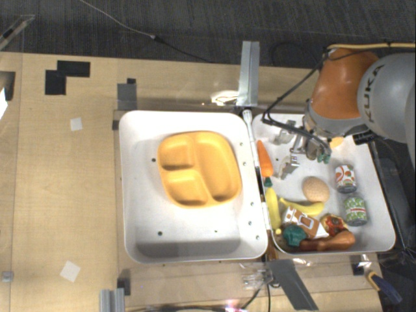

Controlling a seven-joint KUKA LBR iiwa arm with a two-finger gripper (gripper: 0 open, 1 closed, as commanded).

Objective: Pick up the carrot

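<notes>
The carrot (263, 159) lies in the right bin (380, 203), hard against that bin's left wall, its long axis running roughly up and down the view with the green top at the lower end; the gripper (290, 163) hangs just to its right and a little apart, holding nothing, and how wide it stands I cannot tell. The white bin floor between them is bare; crowding begins lower down, where a corn cob (272, 208), a banana (305, 207) and a bread roll (316, 188) lie near, so a short sideways shift towards the wall looks needed, and the wall itself leaves scant room on the carrot's far side.
</notes>
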